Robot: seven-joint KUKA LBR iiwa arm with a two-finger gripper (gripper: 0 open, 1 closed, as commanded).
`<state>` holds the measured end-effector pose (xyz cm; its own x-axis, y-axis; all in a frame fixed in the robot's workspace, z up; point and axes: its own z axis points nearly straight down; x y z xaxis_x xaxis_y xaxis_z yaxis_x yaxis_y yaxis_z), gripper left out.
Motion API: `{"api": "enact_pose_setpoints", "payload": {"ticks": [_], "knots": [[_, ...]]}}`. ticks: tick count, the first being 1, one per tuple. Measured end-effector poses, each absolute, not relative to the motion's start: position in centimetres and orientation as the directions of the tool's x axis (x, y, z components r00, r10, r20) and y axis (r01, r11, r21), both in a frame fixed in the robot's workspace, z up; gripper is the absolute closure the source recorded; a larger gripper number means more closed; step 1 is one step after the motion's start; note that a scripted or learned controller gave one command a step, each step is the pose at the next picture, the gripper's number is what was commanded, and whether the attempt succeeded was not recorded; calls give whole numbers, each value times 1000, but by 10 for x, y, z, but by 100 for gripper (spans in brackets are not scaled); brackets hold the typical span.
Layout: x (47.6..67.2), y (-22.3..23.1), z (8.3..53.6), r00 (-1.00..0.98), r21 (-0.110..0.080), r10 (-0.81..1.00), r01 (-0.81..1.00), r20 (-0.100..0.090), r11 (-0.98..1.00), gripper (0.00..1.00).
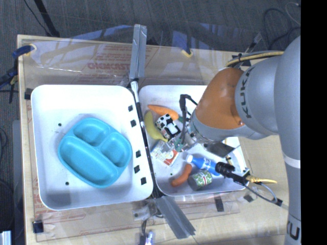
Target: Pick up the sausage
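Sausage: the sausage (181,176) lies in the right bin (168,190), near its front wall, tilted, reddish-orange; its right end is just beside a green can (202,179).
Neighbours: a blue-and-white tube (203,163) lies just behind the sausage; a red-and-white packet (167,155) sits to its left and a little farther back; a yellow banana (150,125), a carrot (162,110) and a black-and-white toy (167,124) lie toward the far left of the same bin.
Left bin: the left bin (46,106) holds a blue divided plate (95,150), well apart from the task.
Arm: the orange-banded wrist reaches in from the right over the right bin, and the gripper (180,143) hangs near the packet, behind and above the sausage.
Gripper state: I cannot tell whether it is released or clenched; the wrist hides it, and nothing is seen held.
Step in hand: by my judgement, the approach; the sausage rests untouched on the bin floor.
Next move: it likely calls for shifting nearer the front wall, lining up across the sausage's narrow width, then descending.
Risk: the can and tube crowd the sausage, so a careless descent may nudge them.
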<state>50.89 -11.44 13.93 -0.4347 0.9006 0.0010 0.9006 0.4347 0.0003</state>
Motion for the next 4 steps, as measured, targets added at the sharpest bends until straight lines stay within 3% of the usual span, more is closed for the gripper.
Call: {"api": "enact_pose_setpoints", "payload": {"ticks": [1,2,3,4], "knots": [[510,-115,147,-439,-2,899,899,1,439,100],[490,-112,91,-814,-4,581,581,-5,814,100],[541,-83,216,-808,0,589,589,-1,808,100],[487,-96,126,-962,-4,273,273,-12,962,100]]}}
